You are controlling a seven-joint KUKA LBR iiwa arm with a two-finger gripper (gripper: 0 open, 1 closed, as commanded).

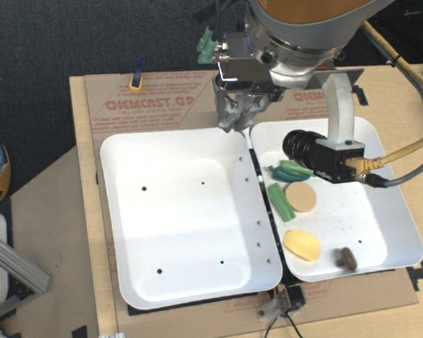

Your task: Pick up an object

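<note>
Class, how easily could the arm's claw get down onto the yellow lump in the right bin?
Probably yes: the yellow lump lies uncovered near the bin's front, apart from the tan disc and brown piece. The claw hangs over the far rim.

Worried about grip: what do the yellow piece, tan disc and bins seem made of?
Yellow piece: looks like smooth moulded plastic or foam, slight sheen, rounded edges.
Tan disc: matte, possibly foam or wood; unclear.
Bins: thin glossy white plastic, soft reflections, formed rounded rims.

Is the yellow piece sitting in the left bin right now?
No, the yellow piece lies in the right bin, just below the tan disc.
</note>
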